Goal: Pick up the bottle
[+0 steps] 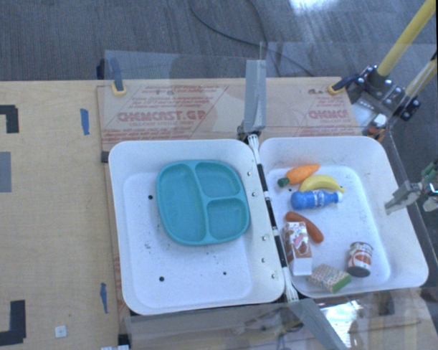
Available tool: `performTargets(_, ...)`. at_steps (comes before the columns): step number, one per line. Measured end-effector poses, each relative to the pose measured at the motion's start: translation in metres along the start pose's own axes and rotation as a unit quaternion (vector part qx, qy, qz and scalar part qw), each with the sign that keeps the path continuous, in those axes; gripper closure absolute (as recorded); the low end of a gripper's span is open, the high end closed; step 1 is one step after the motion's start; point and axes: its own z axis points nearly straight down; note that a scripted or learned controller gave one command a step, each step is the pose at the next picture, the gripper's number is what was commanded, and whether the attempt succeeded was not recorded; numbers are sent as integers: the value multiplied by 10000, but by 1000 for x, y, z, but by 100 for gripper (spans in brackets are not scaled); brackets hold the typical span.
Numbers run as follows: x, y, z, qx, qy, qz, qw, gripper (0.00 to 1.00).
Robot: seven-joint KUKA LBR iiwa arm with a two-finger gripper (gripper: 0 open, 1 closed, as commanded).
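Note:
The blue bottle (314, 199) lies on its side in the right bin (400, 236), cap pointing right. It sits just below a yellow banana (322, 182) and an orange carrot (302, 173), and above a red sausage (305, 226). Nothing touches or covers the bottle from above.
The right bin also holds a small carton (299, 248), a sponge block (329, 277) and a can (360, 259). A teal divided tray (203, 201) fills the middle of the left bin (135, 231). A small metal piece (408, 196) overhangs the right bin's right rim. Yellow poles (408, 33) stand at the back right.

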Motion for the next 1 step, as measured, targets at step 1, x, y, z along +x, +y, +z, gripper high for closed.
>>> performTargets(1,32,107,98,-1,-2,708,9975,0)
